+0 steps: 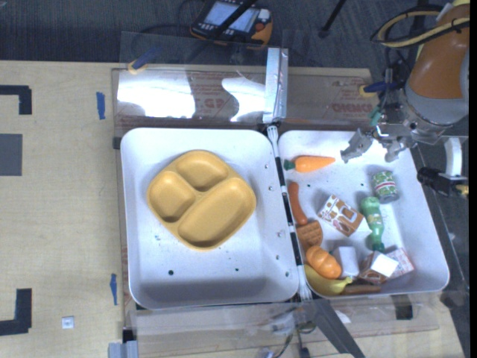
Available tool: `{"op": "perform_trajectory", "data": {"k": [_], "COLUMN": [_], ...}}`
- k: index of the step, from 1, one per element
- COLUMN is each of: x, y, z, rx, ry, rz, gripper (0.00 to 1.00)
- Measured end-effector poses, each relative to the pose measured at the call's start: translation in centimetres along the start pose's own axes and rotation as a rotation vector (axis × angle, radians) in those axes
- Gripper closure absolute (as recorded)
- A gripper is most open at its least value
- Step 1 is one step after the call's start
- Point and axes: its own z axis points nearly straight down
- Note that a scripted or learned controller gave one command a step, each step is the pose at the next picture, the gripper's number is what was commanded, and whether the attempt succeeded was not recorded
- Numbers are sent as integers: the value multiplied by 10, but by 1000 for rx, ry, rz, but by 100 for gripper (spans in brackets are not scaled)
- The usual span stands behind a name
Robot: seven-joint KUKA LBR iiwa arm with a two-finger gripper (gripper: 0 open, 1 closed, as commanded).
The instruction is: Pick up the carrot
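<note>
The carrot (313, 163) lies on its side in the right bin (425, 200), near that bin's back left corner, its green top close to the divider between the bins and its orange tip pointing right. Bare white floor surrounds it except toward the divider. The gripper (374, 145) hangs over the back of the same bin, just right of the carrot's tip, fingers spread apart with nothing between them. The front of that bin is crowded: a small can (384, 186), a green bottle (372, 218), a snack packet (340, 215), a banana (328, 283) and more. A yellow divided plate (201, 198) sits in the left bin (149, 274).
</note>
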Motion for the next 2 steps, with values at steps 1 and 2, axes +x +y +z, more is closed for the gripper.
{"op": "perform_trajectory", "data": {"k": [1, 2], "x": [34, 39], "y": [47, 21], "z": [89, 115], "rx": [-13, -6], "ry": [-3, -4], "rz": [-128, -127], "gripper": [0, 0]}}
